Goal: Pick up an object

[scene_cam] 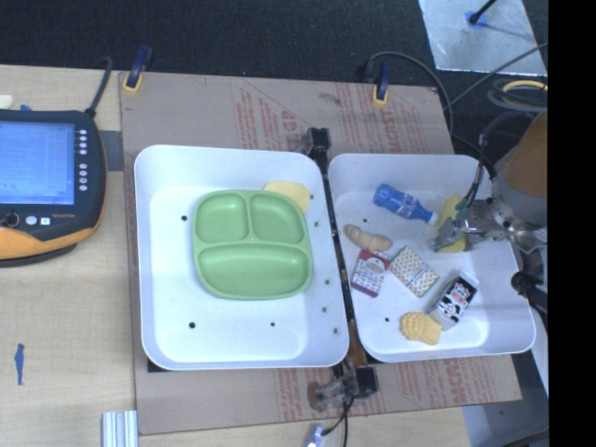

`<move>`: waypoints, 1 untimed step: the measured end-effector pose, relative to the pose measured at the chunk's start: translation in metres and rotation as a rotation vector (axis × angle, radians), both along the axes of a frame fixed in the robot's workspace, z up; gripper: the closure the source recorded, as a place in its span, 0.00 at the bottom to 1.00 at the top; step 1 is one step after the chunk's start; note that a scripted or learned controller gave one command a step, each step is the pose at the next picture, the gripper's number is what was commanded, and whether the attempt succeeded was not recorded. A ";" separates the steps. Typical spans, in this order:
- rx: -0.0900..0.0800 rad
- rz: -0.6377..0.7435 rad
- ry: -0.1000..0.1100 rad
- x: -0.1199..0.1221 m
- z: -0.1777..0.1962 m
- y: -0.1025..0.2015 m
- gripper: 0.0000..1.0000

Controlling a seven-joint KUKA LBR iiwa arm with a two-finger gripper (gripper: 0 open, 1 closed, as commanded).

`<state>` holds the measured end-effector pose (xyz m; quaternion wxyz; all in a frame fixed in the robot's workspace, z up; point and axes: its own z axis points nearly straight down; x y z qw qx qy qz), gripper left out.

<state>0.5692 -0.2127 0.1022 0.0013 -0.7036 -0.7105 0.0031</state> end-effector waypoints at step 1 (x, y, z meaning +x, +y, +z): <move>0.002 -0.001 -0.003 -0.008 0.068 0.086 1.00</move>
